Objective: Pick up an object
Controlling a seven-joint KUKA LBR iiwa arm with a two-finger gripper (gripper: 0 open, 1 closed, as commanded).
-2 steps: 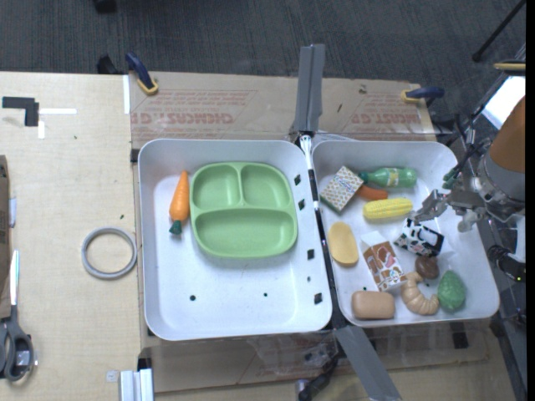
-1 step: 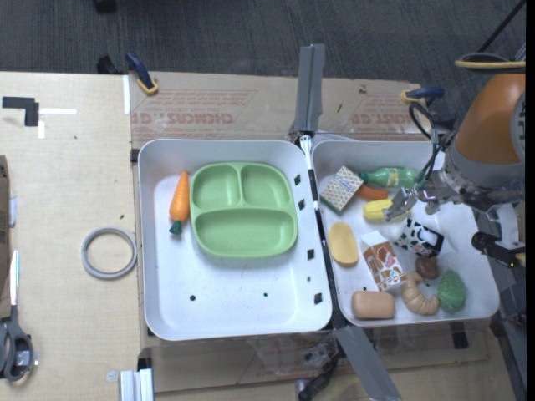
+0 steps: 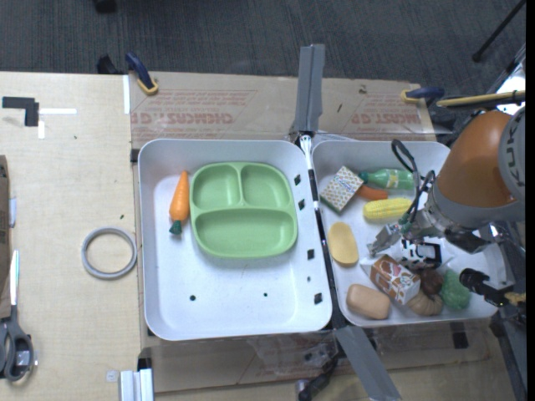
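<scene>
**Inspector:** Start at the end effector. Condition?

**Assistant:** It sits low in the right bin, among the toy food, below the arm's orange band. Its metal parts and cabling overlap, so I cannot tell how the fingers stand, nor whether anything is between them.

**Inspector:** Nearest items?

**Assistant:** A corn cob lies just beside it on the far side. A small printed carton lies just on the near side. A pale yellow oval piece lies to the camera's left, near the dividing wall.

**Inspector:** Further out in that bin?

**Assistant:** A patterned packet, tilted, with an orange-red piece beside it and a green bottle behind, partly crossed by a black cable. At the near edge, a tan bread roll. A brown item and a green item are partly covered by the arm's hardware; type not determinable.

**Inspector:** Left bin?

**Assistant:** The left bin holds a green divided plate with a toy carrot just beside its left rim.

**Inspector:** Tabletop?

**Assistant:** On the tabletop, a grey ring lies left of the bins. Scissors are cut off at the frame's left edge.
</scene>
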